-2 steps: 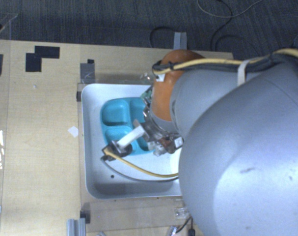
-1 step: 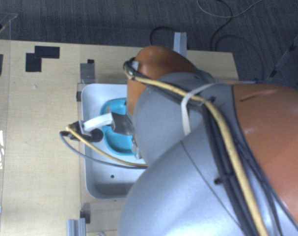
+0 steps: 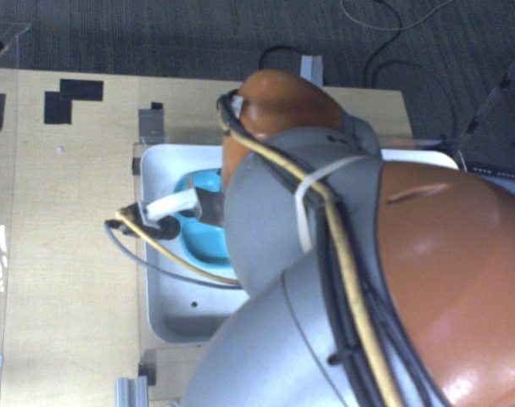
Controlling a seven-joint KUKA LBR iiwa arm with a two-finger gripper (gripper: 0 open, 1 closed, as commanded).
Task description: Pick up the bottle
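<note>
A bright blue object [image 3: 204, 237], possibly the bottle, lies in the left white bin [image 3: 172, 312], in its upper half. The arm covers most of it, so its full shape is unclear. My gripper [image 3: 208, 203] reaches down into this bin directly over the blue object, with its dark grey body against the object's upper edge. The wrist hides the fingertips. The grey and orange arm spans the whole right and middle of the view.
A strip of the right bin's rim [image 3: 418, 153] shows behind the arm. Bare bin floor lies at the front left of the left bin. Black marker shapes [image 3: 70, 98] sit on the wooden bench [image 3: 62, 253] at the far left.
</note>
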